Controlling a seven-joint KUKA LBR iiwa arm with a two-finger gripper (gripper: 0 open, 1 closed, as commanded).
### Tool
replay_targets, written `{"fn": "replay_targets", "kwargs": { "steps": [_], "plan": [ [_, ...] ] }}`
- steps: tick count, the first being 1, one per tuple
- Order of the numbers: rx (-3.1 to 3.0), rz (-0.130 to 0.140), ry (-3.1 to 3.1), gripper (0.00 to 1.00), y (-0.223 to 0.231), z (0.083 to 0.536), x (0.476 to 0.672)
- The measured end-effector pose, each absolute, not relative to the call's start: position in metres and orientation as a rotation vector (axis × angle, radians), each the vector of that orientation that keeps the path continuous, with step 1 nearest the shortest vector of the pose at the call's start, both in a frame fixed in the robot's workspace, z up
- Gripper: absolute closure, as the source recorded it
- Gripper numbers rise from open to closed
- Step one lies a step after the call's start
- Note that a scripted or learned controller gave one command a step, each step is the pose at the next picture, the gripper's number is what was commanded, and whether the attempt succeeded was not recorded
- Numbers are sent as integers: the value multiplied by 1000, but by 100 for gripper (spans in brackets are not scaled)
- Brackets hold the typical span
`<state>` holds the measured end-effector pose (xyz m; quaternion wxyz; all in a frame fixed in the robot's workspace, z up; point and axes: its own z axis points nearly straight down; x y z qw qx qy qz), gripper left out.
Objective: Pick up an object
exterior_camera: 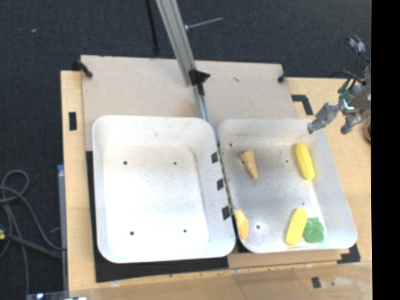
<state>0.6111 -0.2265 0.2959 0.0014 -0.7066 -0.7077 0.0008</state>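
Hand (334, 119) seen open (nothing held) past right bin's (331, 167) far corner; yellow corn (304, 161) lies nearest, cone (249, 164) farther left.

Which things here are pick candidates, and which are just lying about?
Candidates, all in the right bin: tan cone, upper yellow piece, lower yellow piece, green piece, orange piece.

Lying about: left bin, metal pole, cables.
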Motion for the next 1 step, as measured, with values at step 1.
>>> {"fn": "replay_targets", "kwargs": {
  "steps": [1],
  "plan": [
    [-2219, 3, -2228, 0, -227, 299, 611]
  ]
}}
